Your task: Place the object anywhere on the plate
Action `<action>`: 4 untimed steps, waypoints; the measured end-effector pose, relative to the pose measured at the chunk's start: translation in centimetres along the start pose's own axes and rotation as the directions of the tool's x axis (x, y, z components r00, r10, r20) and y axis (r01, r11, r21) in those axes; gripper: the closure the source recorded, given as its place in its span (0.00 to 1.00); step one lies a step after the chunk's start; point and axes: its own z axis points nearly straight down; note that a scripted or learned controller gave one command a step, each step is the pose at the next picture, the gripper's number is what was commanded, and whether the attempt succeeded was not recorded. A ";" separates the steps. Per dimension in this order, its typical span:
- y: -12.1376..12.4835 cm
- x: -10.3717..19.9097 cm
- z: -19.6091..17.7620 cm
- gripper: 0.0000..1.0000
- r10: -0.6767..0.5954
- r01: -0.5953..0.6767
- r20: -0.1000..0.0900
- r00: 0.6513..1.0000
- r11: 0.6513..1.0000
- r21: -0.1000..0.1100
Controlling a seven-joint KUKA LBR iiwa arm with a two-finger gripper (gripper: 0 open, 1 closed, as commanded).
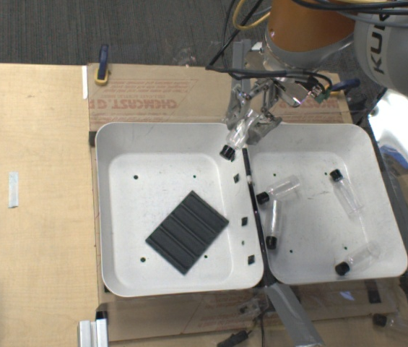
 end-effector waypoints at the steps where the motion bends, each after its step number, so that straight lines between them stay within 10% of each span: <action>1: 5.8 -5.8 -4.0 1.00 -0.166 0.166 0.001 0.986 0.986 0.001; 2: 5.7 1.9 -7.9 1.00 -0.366 0.366 -0.001 0.931 0.931 -0.001; 3: 12.6 2.6 2.4 1.00 -0.253 0.253 -0.003 0.967 0.967 -0.002; 4: 12.6 2.6 2.4 0.00 -0.253 0.253 -0.002 0.967 0.967 -0.002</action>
